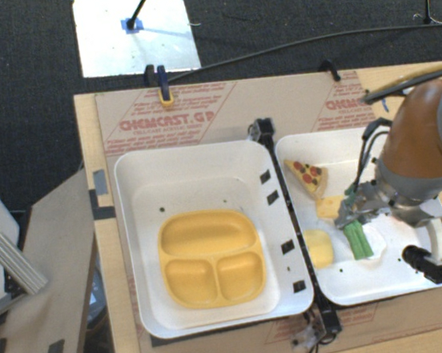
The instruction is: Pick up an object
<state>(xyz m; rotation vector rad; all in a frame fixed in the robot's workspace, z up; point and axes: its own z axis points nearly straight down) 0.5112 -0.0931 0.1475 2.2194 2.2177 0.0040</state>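
The task is judged to be at the reaching stage, with nothing lifted so far. In the camera view the gripper (pixel 353 212) is lowered into the right bin (pixel 338 142), near that bin's centre, directly over the upper end of a green ridged object (pixel 359 240) that lies on the bin floor and points toward 6 o'clock. Whether the gripper is spread or closed cannot be told, since its tip is dark and merges with the wrist hardware above it. Just at 9 o'clock from the gripper a yellow block (pixel 328 208) is seen, with a pale yellow rounded piece (pixel 319 248) at about 8 o'clock and a toy pizza slice (pixel 308 176) at 10 o'clock, all resting on the floor. The yellow divided plate (pixel 211 257) sits alone in the left bin (pixel 192 162). A secure grasp and a lift clear of the bin remain to be done.
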